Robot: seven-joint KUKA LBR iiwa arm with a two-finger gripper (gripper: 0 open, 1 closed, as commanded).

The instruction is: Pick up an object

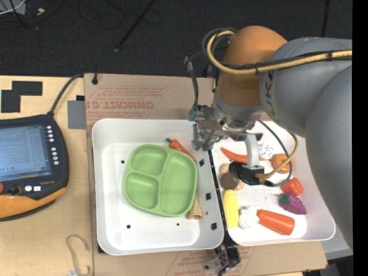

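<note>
My gripper (202,140) hangs over the divider between the two bins, near the back. It sits just right of a small orange-red carrot (179,146) that lies in the left bin (109,154) against the rim of a green divided plate (161,180). Nothing shows between the gripper and the carrot. To its right, a red chili (234,153) lies in the right bin (322,223).
An ice-cream cone (197,208) lies at the plate's front right. The right bin holds corn (230,207), a white garlic (247,217), a big carrot (276,221), purple grapes (293,203), a red pepper (292,187), a die (266,152) and a brown mushroom (229,181). A tablet (29,160) lies at left.
</note>
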